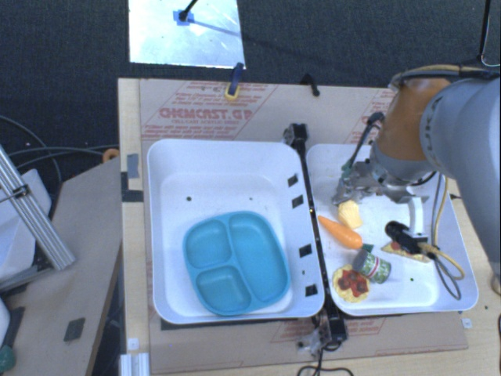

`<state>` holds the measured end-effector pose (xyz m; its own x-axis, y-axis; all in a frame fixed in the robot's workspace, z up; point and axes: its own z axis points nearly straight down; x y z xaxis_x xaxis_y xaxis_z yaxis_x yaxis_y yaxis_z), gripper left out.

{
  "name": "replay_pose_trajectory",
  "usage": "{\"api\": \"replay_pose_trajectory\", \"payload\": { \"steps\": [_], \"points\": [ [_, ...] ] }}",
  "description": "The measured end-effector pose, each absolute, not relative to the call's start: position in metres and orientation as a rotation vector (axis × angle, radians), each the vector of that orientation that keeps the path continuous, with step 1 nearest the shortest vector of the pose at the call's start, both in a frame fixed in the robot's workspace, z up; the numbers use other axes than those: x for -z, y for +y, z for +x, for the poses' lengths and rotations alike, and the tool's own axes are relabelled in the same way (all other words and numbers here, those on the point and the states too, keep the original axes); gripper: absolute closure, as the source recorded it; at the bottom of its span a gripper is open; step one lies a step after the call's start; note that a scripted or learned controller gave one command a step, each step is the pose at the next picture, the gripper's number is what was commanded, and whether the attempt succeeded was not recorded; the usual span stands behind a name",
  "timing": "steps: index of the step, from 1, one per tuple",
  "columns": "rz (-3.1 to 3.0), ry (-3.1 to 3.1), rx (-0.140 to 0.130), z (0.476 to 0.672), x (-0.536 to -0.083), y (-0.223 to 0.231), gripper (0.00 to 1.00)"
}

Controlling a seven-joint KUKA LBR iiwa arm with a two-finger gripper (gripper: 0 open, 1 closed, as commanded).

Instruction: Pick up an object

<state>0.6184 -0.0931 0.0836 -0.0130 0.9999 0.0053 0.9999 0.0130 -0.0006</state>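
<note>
Toward worktop's right edge, inside right bin (446, 284): pincer (348, 193) low, grip state cannot tell; yellow piece (350, 213) directly beneath, touching or apart unclear; carrot (340, 232) alongside, long axis diagonal

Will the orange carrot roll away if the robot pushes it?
Probably a bit. The carrot looks round and tapered, so it would likely roll in a curve, not straight. It looks like smooth plastic, so it may be slippery and light. The yellow piece beside it and the bin wall might stop it.
</note>
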Motion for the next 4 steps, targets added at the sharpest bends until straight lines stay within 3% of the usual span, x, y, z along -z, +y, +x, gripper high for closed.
{"api": "replay_pose_trajectory", "payload": {
  "steps": [1, 2, 3, 4],
  "points": [
    [-2.202, -2.243, 0.021, 0.581, -0.191, 0.043, 1.00],
    [-2.226, -2.235, 0.019, 0.610, -0.309, 0.018, 1.00],
    [-2.208, -2.223, -0.011, 0.583, -0.189, 0.054, 1.00],
    [-2.225, -2.237, 0.021, 0.654, -0.307, 0.043, 1.00]
  ]
}}
